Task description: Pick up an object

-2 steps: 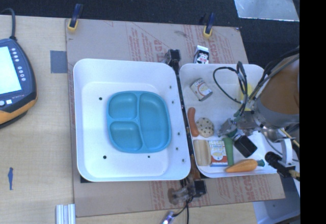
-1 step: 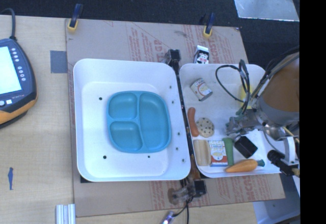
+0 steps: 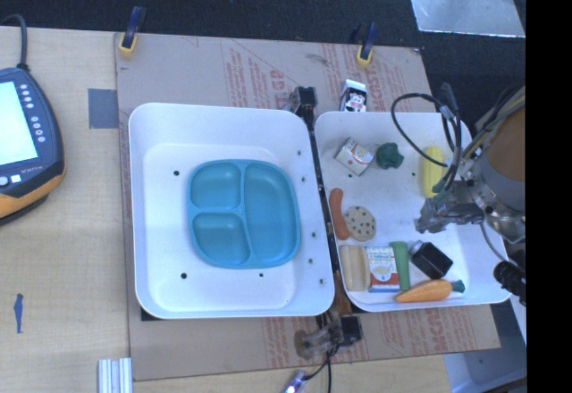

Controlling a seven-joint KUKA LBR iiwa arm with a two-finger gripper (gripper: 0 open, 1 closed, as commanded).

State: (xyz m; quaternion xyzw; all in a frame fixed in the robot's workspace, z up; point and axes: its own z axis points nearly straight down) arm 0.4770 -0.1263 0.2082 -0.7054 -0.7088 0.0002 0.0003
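The right bin (image 3: 393, 128) holds several small items: a silver-and-red packet (image 3: 354, 155), a dark green toy (image 3: 389, 155), a yellow object (image 3: 433, 170), a red sausage (image 3: 337, 213), a round brown cookie (image 3: 360, 222), a tan block (image 3: 354, 267), a small carton (image 3: 382, 268), a green stick (image 3: 401, 263), a black block (image 3: 431, 259) and an orange carrot (image 3: 427, 291). My gripper (image 3: 437, 216) hangs low over the bin's right side, between the yellow object and the black block. Nothing shows between its fingers.
The left bin (image 3: 147, 204) carries a blue divided plate (image 3: 243, 212). A teach pendant (image 3: 22, 137) lies at the far left of the bench. Clamps (image 3: 130, 32) hold the cardboard at the back. Cables (image 3: 420, 105) loop over the right bin's back corner.
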